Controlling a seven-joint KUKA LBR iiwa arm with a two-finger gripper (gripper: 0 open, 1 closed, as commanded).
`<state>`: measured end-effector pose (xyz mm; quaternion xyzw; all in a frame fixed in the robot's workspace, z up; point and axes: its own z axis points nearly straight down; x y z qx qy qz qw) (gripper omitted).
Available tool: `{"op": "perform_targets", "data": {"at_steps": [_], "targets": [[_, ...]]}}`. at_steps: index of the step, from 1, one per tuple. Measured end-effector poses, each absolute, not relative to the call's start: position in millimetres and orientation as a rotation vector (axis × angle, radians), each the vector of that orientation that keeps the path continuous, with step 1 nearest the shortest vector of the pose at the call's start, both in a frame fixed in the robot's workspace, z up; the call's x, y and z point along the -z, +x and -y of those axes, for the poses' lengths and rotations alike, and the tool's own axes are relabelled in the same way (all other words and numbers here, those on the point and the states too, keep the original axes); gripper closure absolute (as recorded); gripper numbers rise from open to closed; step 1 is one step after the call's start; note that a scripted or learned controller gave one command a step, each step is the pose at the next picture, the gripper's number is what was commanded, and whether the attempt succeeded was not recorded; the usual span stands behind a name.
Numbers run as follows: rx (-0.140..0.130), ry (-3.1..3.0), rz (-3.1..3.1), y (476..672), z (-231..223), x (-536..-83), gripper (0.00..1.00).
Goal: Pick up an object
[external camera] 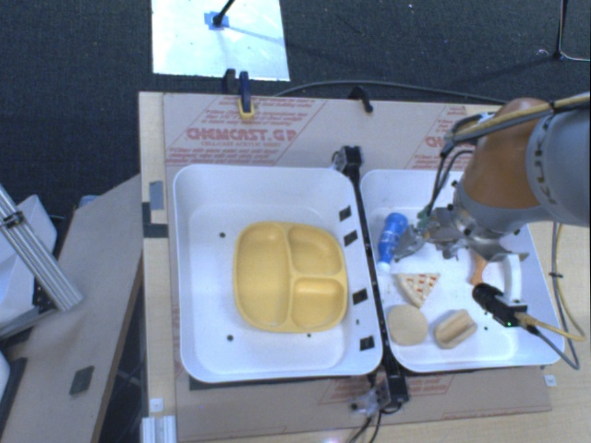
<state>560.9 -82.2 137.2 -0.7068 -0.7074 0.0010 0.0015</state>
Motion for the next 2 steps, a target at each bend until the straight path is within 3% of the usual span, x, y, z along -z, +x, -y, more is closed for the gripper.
{"op": "perform_targets", "data": {"at_steps": [1, 2], "targets": [[0.004, -2.224, 2.224, 563.2, 83, -90, 0.00], [0.005, -2.230, 2.226, 563.7, 85, -101, 1.00]]}}
